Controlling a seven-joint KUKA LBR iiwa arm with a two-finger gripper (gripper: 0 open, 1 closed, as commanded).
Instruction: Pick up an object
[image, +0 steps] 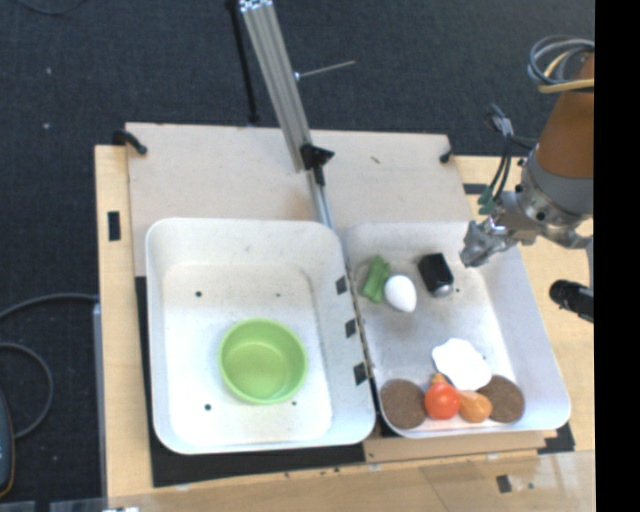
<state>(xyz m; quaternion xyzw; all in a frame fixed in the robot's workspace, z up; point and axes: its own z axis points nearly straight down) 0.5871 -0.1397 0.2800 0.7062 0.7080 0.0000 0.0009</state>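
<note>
The right bin (520, 300) holds a black block (435, 273), a white egg (400, 293), a green piece (375, 279), a flat white piece (461, 362), a red tomato (441, 401), an orange piece (475, 406) and two brown discs (403, 401). My gripper (481, 244) hangs over the bin's upper right part, just right of the black block and apart from it. Nothing shows between its fingers.
A green bowl (263, 360) sits in the left bin (180, 250). A slanted metal pole (285, 90) rises from behind the divide between the bins. The arm's orange band (568, 135) is at the right edge above the bench.
</note>
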